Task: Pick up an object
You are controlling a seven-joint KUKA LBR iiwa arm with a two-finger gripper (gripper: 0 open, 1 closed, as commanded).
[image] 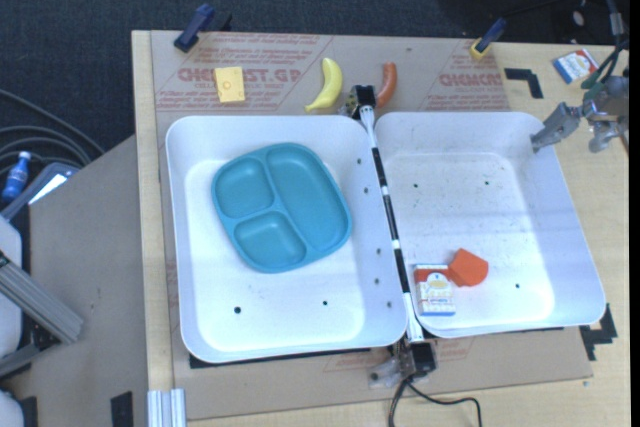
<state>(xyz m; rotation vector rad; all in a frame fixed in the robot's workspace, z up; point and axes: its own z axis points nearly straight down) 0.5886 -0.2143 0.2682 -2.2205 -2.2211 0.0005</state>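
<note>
L bin (200,295) holds blue divided plate (281,206). R bin (560,255): orange block (468,267) touching small carton (434,292), near front-left corner. Gripper (585,122) at R bin's far-right rim, well apart from both; jaw state can't tell.

Banana (325,85) and sausage (386,83) — behind the bins (190,155)

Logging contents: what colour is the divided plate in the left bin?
Light blue plate, clear in the camera view.
</note>
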